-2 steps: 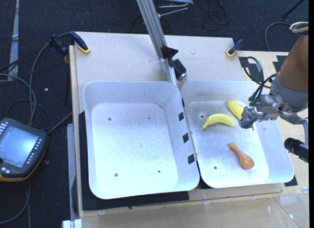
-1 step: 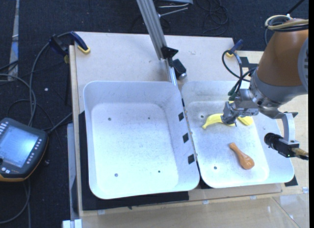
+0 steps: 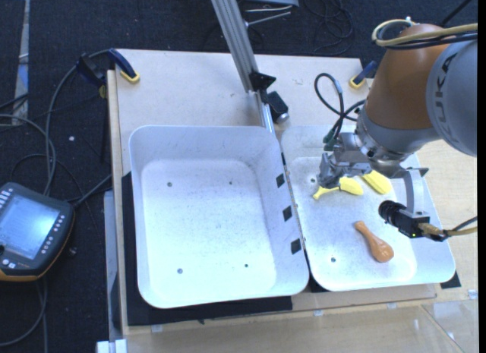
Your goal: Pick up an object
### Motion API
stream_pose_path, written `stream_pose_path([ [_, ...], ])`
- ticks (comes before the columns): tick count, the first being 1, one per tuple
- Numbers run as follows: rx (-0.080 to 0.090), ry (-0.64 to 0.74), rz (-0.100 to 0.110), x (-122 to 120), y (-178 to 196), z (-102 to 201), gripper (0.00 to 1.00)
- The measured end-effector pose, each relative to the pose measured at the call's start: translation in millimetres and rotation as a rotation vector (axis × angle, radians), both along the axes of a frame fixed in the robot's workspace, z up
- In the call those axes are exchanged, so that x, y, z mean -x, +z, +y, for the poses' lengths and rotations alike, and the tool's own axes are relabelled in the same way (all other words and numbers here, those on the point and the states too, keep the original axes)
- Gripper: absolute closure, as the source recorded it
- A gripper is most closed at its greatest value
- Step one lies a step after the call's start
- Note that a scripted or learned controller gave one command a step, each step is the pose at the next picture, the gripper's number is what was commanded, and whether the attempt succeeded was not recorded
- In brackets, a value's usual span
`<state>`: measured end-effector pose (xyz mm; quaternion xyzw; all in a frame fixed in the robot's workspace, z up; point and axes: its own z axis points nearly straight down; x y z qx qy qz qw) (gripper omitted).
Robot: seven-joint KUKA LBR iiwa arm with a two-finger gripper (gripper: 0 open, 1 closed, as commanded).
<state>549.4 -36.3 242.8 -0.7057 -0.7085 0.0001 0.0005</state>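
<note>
— Where does the gripper (image 3: 332, 179) stand?
— Low in the right bin (image 3: 425, 272), over a yellow piece (image 3: 339, 187); whether it grips, I cannot tell.
— Best approach?
— Centre on the piece, close squarely, then lift straight.
</note>
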Motion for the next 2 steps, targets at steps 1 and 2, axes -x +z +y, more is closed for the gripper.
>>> stream_pose_path([
  [1, 0.000, 0.000, -0.001, -20, -7, 47, 1.00],
  [2, 0.000, 0.001, 0.000, -21, -14, 95, 1.00],
])
